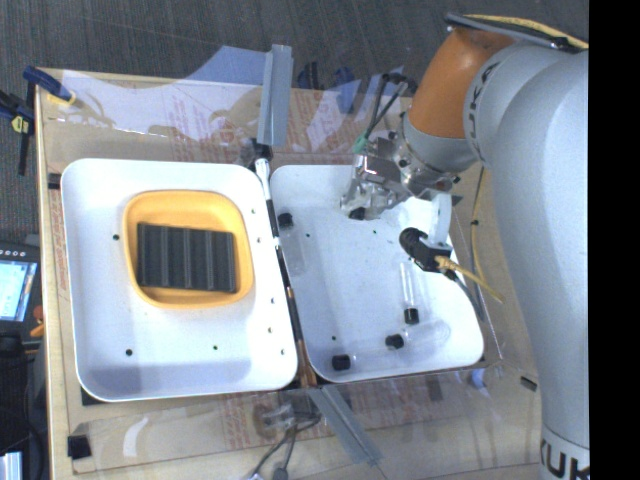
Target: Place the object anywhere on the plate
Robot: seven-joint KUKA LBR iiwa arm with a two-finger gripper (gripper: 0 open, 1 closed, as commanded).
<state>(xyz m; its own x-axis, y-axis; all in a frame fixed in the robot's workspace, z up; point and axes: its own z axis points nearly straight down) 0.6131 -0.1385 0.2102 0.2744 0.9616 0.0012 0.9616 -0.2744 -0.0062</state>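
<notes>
On the surface (200, 423), we see a dark ribbed rectangular block (188, 255) lying on the rounded yellow plate (185, 206) in the left white bin (90, 318). Whether our end effector (365, 203) is spread, we cannot tell.

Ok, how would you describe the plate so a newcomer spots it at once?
Of the two white bins, take the left bin. The plate lies in its middle, a yellow rounded square bearing a dark ribbed block. Its neighbours in the right bin are far smaller and none is yellow.
</notes>
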